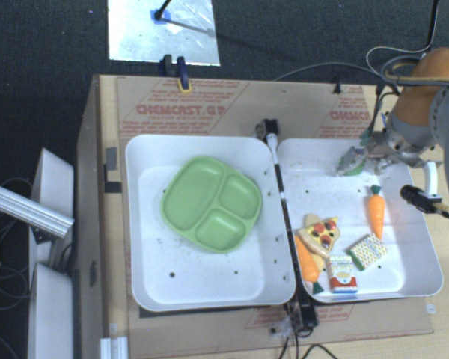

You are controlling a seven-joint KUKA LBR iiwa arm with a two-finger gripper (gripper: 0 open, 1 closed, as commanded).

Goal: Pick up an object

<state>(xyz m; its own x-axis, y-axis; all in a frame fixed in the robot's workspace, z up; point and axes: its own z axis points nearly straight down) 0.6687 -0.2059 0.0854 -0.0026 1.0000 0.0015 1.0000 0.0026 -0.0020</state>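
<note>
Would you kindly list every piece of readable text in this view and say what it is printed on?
"CHEMCAST GP": red print, left on the brown backing sheet.
Red print at the sheet's right: partly hidden, blurred, unreadable.
Small carton: print too small to read.
Patterned card: no legible text.

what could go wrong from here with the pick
The gripper is at the far edge of the right bin, away from the toys, so it may close on nothing. The pizza slice, a carrot and two small boxes lie crowded together; a grasp there could catch two or push one aside.
</note>
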